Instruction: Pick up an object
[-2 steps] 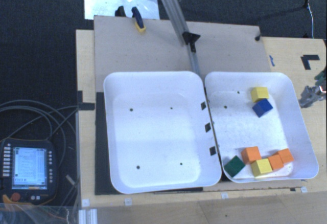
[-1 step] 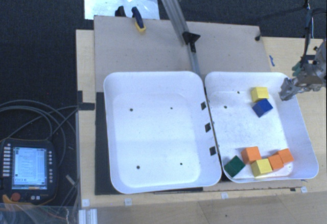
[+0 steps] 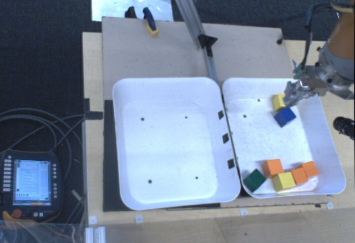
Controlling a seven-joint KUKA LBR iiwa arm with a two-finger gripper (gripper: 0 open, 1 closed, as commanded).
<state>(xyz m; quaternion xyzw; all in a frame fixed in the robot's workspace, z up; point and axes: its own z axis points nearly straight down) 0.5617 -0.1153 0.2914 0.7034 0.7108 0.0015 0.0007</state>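
Observation:
My gripper (image 3: 292, 94) hangs over the upper right part of the right bin (image 3: 327, 142), reaching in from the right edge. A yellow block (image 3: 278, 102) lies just left of and below its tip, touching or nearly touching it. A blue block (image 3: 284, 117) sits right under the yellow one. Along the bin's front edge lie a green block (image 3: 254, 180), an orange block (image 3: 272, 167), a second yellow block (image 3: 284, 181) and two more orange blocks (image 3: 299, 175) (image 3: 309, 168). Nothing is visibly lifted.
The left bin (image 3: 119, 125) stands beside the right one, joined by black clips (image 3: 226, 138). A slanted metal pole (image 3: 188, 6) crosses the back board. A teach pendant (image 3: 29, 183) with cables lies off the bench at left.

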